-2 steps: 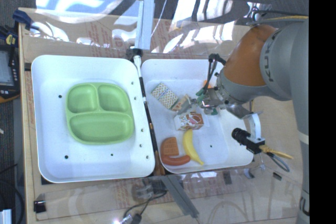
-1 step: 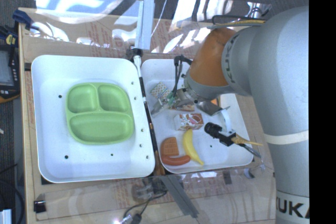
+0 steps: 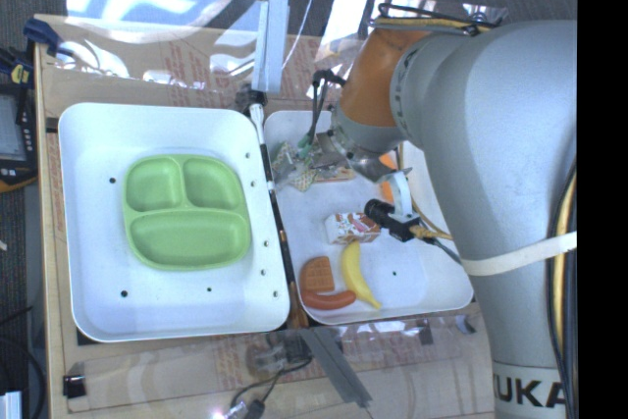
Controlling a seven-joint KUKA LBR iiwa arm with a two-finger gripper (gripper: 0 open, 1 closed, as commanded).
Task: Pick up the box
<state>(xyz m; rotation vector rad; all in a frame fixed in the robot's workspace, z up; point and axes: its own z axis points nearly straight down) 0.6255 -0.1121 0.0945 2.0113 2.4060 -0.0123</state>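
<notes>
Right bin [image 3: 444, 294]: small box [image 3: 351, 227] lies flat near centre, long axis roughly 9-to-3, tilted slightly. Banana [image 3: 358, 276] just beside it at 6; sausage [image 3: 322, 287] at 7. Gripper [image 3: 316, 157] sits at 11 of the box over crumpled wrappers [image 3: 299, 168]; jaw state cannot be told. Left bin [image 3: 88, 299] carries a green tray [image 3: 186, 211].

Scene bright, evenly lit from above. You get strong glare along far side: clear panel [image 3: 167, 0] behind bins mirrors sky-blue and white patches, washing out its surface. White bins [image 3: 88, 211] near overexposed, rims losing detail. Shadows soft and short; faint shade under green tray [image 3: 186, 211] and beneath arm [image 3: 471, 113] over right bin. Focus moderate, small items in right bin slightly soft, print unreadable. Dark floor at top grainy.
</notes>
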